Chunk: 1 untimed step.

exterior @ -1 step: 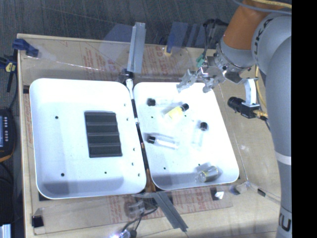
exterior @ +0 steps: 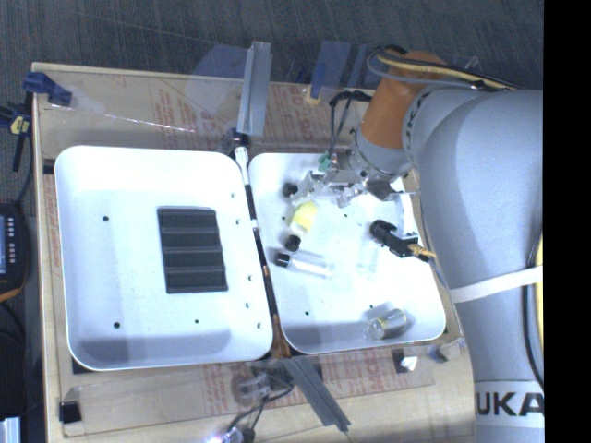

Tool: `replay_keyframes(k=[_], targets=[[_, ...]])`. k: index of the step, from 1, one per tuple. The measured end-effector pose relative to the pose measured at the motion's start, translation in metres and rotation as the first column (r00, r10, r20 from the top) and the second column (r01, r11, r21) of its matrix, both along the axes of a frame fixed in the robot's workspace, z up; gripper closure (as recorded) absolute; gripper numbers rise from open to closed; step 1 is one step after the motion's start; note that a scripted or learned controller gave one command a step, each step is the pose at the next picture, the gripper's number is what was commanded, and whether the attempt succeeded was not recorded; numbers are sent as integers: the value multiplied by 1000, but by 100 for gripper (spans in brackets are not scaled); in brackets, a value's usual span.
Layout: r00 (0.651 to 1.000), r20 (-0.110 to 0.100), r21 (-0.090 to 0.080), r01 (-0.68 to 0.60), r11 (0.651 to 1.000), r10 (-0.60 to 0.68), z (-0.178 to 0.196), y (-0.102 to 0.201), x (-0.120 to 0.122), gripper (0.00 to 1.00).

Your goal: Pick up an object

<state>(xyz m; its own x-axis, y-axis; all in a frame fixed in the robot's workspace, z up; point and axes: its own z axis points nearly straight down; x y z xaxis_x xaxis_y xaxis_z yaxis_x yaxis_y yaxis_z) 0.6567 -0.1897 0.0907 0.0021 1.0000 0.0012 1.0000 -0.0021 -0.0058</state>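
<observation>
Wooden bench (exterior: 138, 90), blue clamp (exterior: 44, 87) at far-left corner, grey carpet (exterior: 138, 7)

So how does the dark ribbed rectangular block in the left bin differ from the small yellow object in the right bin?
The dark ribbed rectangular block is flat, slatted, and much larger; the small yellow object is rounded and smooth. The block lies alone in the left white bin, far from the gripper; the yellow object sits among other small items in the right white bin, just below the gripper. Both rest on bin floors, ungrasped.

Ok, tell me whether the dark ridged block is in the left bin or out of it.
In. The block lies flat on the left bin floor, well inside its rim.
</observation>
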Motion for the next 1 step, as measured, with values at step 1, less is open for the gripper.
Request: replay_keyframes(k=[1], targets=[[1000, -1, -1, -15, 1000, 15, 1, 55, 0, 0]])
